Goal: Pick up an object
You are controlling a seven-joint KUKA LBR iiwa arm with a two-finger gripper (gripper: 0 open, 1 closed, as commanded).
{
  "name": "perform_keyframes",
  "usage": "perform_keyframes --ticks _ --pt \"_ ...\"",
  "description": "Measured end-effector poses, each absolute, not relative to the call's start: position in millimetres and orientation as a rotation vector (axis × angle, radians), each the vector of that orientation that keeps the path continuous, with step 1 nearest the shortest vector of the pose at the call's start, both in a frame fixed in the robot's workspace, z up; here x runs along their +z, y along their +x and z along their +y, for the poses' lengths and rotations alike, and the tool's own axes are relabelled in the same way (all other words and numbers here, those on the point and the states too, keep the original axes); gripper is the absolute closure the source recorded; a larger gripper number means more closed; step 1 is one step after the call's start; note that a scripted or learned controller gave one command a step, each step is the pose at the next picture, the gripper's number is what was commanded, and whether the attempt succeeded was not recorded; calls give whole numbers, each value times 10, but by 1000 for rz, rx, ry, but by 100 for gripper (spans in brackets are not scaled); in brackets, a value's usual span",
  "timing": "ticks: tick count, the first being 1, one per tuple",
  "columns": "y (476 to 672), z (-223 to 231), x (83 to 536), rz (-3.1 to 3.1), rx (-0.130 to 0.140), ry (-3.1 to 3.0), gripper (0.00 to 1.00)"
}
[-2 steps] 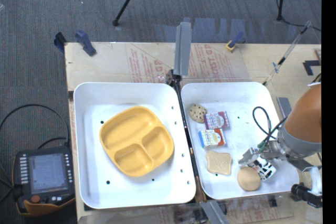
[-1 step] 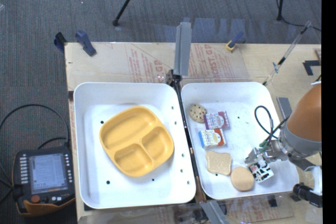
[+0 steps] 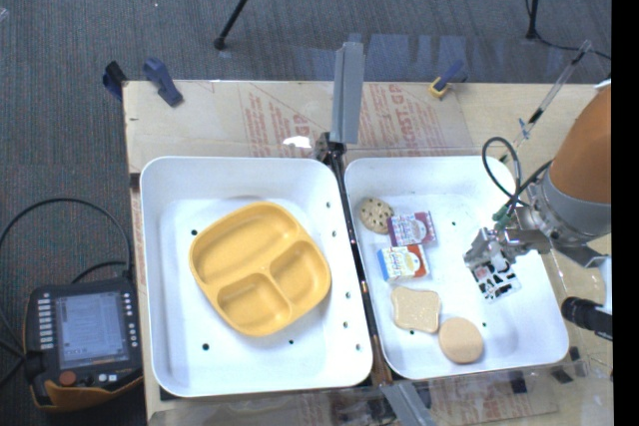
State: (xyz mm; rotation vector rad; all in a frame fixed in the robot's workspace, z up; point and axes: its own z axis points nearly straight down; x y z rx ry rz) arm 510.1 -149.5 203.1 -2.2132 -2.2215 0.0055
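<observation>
Camera view, looking down at a slant, has the claw [image 3: 491,264] low over the right side of the right bin [image 3: 454,177], at the end of the grey arm [image 3: 579,180] with its orange band. Whether anything sits between its tips cannot be told from this angle, nor how far apart they are; nothing visibly hangs from it.

Things to pick lie to the claw's left in the same bin: a round cookie [image 3: 375,213] near the dividing wall, a pink-edged packet [image 3: 412,229] just beside it, and an orange-edged packet [image 3: 404,262] below that. Closer to the front edge lie a slice of bread [image 3: 415,308] and a tan round biscuit [image 3: 461,340], close to each other.

A yellow divided plate [image 3: 260,266] rests in the left bin [image 3: 165,214]. Both bins sit on the table [image 3: 240,115]. A handheld control pad [image 3: 88,326] lies on the floor at left.
</observation>
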Motion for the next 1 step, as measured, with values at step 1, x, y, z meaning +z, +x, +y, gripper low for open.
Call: perform_keyframes --ticks 1 --pt "4903 -749 1832 -2308 8 -2119 100"
